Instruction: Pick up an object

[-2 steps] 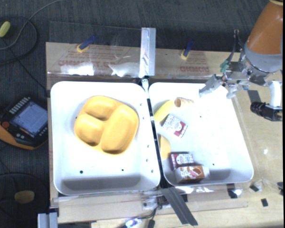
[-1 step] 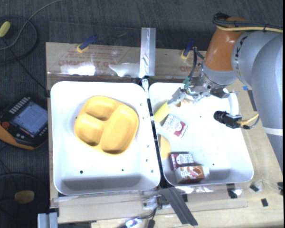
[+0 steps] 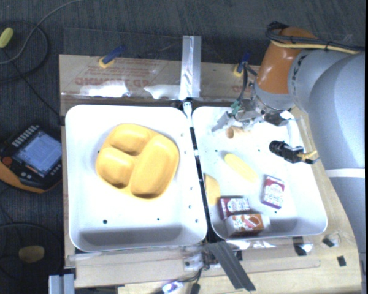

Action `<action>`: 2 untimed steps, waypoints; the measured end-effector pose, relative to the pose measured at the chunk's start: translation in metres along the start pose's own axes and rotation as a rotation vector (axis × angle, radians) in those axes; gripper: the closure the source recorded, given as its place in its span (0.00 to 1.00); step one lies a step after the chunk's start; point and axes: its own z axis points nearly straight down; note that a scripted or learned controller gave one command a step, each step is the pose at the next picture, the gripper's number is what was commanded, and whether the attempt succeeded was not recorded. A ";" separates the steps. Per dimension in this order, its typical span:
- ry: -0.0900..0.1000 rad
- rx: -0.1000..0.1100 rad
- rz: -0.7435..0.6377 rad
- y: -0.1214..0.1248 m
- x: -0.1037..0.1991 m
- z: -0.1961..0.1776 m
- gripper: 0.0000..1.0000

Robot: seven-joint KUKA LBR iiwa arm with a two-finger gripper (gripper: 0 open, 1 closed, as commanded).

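Dark grey carpet floor [image 3: 110,11] all around, thin cables [image 3: 30,26] trailing over it. Wooden bench [image 3: 70,81] in the middle, clear plastic sheet [image 3: 126,72] along its far edge held by a blue clamp [image 3: 112,55]. Orange-edged teach pendant [image 3: 27,158] lying on the floor at left. Small yellow object [image 3: 5,37] top left. Even overhead light, soft shadows.

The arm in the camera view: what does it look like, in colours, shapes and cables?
The thick, rounded grey metal arm enters from the right. An orange band sits above its wrist, and a thin yellowish cable runs along the top. At the end is a small metallic two-finger tool with dark parts and thin wires.
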 end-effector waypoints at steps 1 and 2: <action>-0.001 -0.002 -0.001 0.001 0.000 -0.009 1.00; 0.000 0.001 -0.001 0.000 0.000 -0.009 0.00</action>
